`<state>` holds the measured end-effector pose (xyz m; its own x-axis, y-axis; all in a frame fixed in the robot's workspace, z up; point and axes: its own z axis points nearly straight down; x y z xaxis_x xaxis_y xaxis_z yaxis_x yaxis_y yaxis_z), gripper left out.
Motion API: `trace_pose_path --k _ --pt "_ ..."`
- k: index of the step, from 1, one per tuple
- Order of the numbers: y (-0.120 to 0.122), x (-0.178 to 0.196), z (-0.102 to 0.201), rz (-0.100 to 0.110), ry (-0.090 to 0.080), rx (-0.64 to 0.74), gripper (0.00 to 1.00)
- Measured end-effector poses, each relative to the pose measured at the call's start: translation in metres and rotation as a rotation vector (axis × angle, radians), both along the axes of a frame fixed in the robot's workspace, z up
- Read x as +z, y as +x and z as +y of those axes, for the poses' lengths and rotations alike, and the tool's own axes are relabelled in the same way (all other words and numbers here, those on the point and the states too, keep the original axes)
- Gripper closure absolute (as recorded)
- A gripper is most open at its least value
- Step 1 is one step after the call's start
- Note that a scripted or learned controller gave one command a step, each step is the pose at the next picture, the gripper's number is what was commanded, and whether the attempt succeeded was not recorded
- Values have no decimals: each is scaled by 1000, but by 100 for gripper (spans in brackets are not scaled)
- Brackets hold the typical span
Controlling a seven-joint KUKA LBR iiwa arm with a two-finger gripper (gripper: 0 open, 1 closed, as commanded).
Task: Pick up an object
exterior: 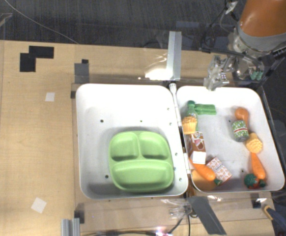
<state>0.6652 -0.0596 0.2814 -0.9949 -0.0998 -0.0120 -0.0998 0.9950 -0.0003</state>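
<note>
Above the right bin's [266, 107] far rim, the gripper [215, 79], well apart from the carrot [257, 165].

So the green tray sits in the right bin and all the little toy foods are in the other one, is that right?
Not quite. The camera view shows the green tray in the left bin, not the right one. The toy foods, such as the carrot, are indeed in the other bin, the right one.

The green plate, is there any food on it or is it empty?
Empty. The green plate lies flat in the left bin, and all three of its compartments show bare green.
</note>
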Motion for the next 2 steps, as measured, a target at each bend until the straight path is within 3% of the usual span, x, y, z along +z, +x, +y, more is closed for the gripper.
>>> trace_pose_path --k 1,2 --pt "2 14 1 -12 0 2 100" --pt "3 -45 -85 4 -4 164 100"
